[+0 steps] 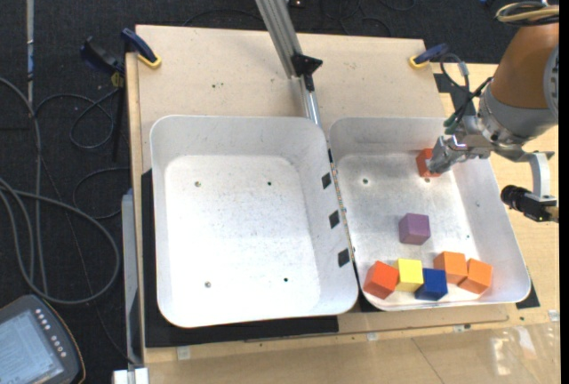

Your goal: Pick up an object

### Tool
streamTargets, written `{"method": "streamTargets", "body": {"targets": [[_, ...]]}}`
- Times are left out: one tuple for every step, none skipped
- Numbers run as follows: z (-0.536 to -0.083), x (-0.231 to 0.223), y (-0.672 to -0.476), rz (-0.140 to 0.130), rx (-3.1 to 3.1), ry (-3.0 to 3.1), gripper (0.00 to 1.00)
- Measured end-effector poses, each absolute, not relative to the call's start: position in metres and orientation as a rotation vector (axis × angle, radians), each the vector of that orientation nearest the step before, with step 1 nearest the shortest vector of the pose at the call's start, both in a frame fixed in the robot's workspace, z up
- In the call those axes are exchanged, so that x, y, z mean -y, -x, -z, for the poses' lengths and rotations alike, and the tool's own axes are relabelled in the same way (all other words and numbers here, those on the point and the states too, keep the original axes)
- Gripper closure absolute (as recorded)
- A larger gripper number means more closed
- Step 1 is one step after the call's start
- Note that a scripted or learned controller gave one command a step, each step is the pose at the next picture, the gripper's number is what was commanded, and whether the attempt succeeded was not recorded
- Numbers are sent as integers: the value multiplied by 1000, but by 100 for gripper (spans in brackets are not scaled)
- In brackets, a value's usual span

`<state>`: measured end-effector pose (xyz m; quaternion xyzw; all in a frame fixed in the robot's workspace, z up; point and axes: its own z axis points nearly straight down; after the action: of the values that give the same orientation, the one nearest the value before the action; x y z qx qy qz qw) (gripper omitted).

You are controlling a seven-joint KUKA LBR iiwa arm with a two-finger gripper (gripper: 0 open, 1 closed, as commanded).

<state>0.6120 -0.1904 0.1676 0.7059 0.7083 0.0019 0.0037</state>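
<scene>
gripper reaching into right bin | sitting against red block | grip width: cannot tell | remaining blocks clustering along near wall

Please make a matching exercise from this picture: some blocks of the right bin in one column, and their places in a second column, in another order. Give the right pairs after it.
Things:
1. purple block
2. yellow block
3. blue block
4. red block

Places:
A. at the gripper, near the bin's far side
B. alone in the middle of the right bin
C. front row, between two orange blocks
D. front row, nearest the front rim

Pairs: 1-B, 2-C, 3-D, 4-A
</scene>
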Motion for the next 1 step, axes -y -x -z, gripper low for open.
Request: {"method": "streamTargets", "body": {"targets": [[-215, 191, -614, -5, -2220, -2213, 100]]}}
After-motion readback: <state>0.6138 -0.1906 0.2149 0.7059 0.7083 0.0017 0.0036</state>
